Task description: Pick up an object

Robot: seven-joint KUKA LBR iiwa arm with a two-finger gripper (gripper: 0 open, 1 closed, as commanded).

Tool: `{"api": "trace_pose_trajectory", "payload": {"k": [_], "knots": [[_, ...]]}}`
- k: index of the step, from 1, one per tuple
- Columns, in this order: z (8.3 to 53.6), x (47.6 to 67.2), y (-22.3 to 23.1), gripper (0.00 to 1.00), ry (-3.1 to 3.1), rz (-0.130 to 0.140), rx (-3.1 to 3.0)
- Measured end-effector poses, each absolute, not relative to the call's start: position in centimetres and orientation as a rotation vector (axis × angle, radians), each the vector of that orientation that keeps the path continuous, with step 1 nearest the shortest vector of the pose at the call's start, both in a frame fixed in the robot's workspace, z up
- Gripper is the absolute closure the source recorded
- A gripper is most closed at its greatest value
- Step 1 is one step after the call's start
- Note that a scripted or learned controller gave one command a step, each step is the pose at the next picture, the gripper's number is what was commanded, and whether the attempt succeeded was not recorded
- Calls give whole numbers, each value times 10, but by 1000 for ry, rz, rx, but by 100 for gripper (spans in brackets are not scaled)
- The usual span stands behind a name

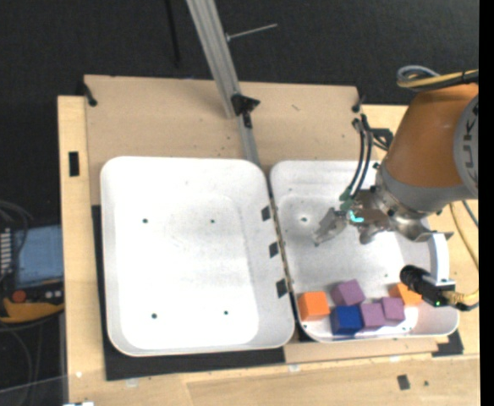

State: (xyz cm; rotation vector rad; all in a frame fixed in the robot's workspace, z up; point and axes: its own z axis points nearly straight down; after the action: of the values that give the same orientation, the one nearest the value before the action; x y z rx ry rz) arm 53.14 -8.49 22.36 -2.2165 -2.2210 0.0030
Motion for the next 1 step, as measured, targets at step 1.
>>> {"api": "trace_pose_trajectory", "payload": {"k": [1], "knots": [[226,532,-85,0,-2220,-2,-2224]]}}
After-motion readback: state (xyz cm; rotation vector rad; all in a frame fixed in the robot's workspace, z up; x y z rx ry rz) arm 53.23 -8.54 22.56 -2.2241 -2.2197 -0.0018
